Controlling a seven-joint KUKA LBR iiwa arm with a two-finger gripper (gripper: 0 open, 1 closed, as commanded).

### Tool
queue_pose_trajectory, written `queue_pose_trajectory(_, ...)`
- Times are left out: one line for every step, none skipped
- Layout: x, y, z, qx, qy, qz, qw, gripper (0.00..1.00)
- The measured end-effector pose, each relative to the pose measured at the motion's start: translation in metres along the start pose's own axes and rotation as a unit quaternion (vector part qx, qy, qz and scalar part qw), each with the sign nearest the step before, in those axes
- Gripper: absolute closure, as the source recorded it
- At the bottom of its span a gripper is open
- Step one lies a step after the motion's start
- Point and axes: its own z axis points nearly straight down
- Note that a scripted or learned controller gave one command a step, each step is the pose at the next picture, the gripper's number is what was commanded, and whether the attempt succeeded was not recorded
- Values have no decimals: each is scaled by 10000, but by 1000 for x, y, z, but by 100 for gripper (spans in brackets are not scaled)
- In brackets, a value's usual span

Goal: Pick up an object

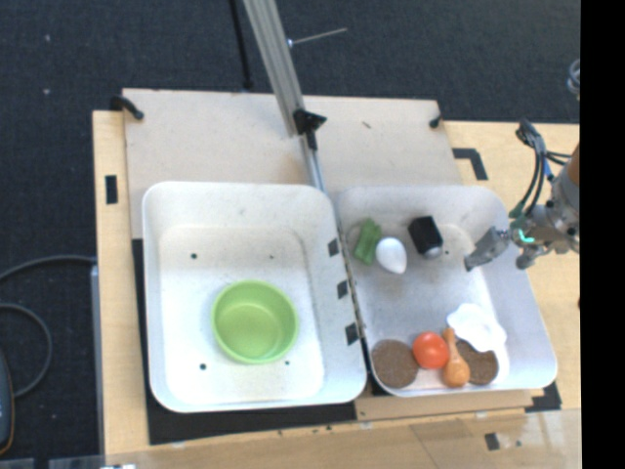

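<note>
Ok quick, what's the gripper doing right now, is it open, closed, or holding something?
Gripper: open, holding nothing, over the right edge of the right bin.

1. Two white bins: left bin (pixel 176 213), right bin (pixel 459 203).
2. One green bowl (pixel 255 321), in the left bin.
3. One green block (pixel 367 241).
4. One white egg (pixel 392 255).
5. One black cube (pixel 425 234).
6. Two brown discs (pixel 394 362) (pixel 481 366).
7. One red ball (pixel 430 350).
8. One orange gourd (pixel 455 364).
9. One white lump (pixel 478 326).
10. One gripper (pixel 506 252).
</note>
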Motion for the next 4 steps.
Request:
queue_pose_trajectory(-8, 2, 45, 26, -9, 17, 10000, 0)
queue_pose_trajectory(-12, -5, 106, 38, -2, 19, 10000, 0)
queue_pose_trajectory(-14, -5, 153, 8, -15, 19, 10000, 0)
queue_pose_trajectory(-14, -4, 140, -18, -14, 39, 10000, 100)
